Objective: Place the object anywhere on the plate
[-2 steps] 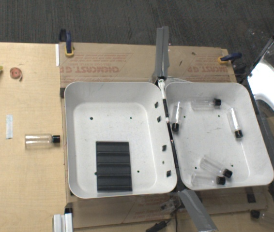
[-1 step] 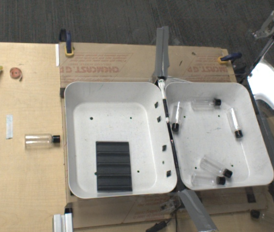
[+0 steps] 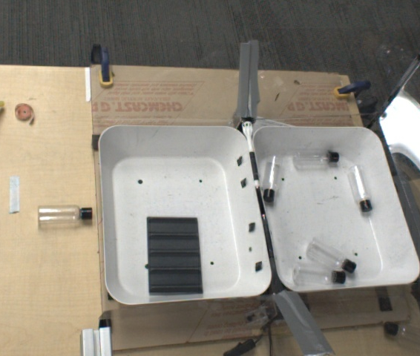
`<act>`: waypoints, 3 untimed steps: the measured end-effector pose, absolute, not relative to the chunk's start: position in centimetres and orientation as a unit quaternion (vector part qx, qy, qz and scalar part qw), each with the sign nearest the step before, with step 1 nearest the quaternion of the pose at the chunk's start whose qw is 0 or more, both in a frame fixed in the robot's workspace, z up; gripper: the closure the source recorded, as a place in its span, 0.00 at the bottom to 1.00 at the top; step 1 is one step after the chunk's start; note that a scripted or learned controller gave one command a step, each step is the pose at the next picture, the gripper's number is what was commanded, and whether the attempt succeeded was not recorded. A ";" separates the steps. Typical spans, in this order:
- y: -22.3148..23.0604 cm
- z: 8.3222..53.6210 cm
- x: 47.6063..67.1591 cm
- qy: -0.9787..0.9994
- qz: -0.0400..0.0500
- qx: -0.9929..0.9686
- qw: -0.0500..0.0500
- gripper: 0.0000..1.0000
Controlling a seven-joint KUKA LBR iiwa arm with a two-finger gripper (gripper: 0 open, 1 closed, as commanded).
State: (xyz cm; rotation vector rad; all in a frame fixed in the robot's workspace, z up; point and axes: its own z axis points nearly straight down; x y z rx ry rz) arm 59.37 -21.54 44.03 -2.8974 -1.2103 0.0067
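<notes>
Five small clear vials with black caps (image 3: 360, 188) are lying in the right bin (image 3: 397, 199), on the side the arm comes in from; the dark ribbed plate (image 3: 173, 255) is lying flat in the left bin (image 3: 107, 199), on the far side; whether the gripper is open or closed cannot be told; one vial, well apart from the others, should be picked, gripped across its middle, lifted over both bin walls and let go low over the plate.
</notes>
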 end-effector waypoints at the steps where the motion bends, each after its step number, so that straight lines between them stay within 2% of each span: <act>1: -15.6 43.9 63.7 -0.289 0.003 -0.957 0.000 0.00; 2: -21.7 43.9 64.1 -0.231 0.002 -0.973 0.000 0.00; 3: -22.1 44.0 64.0 -0.184 0.002 -0.983 0.000 0.00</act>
